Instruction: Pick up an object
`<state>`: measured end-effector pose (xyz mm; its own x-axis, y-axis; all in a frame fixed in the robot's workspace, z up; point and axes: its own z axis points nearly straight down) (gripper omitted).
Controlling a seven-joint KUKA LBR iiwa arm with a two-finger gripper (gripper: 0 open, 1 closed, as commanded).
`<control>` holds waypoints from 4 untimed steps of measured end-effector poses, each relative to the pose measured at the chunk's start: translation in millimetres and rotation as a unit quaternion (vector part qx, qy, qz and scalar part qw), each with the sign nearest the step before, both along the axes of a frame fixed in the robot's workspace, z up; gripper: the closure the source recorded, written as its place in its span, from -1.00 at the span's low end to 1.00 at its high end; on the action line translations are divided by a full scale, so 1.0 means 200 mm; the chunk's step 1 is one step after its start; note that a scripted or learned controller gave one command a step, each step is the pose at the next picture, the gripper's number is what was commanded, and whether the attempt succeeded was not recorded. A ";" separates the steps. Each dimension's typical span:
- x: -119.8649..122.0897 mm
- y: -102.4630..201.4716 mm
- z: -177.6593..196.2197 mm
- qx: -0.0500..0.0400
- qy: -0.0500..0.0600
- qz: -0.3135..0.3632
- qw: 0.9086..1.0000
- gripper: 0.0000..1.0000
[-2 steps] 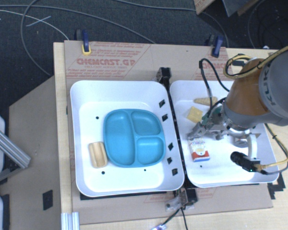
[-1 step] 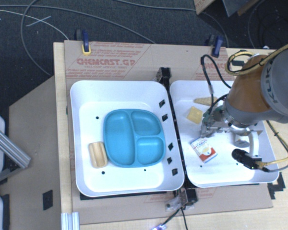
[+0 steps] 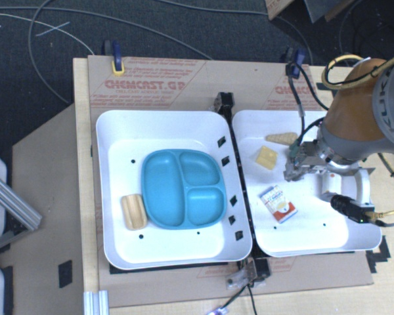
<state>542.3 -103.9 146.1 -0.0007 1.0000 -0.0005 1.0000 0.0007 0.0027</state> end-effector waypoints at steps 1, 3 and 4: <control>0.03 0.01 0.21 0.000 0.000 0.000 1.000 1.00; 0.11 0.27 0.28 0.001 0.001 0.002 1.000 1.00; 0.15 0.56 0.36 0.001 0.000 0.003 1.000 1.00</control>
<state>571.9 7.7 218.8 -0.0065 1.0000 0.0020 1.0000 0.0065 0.0026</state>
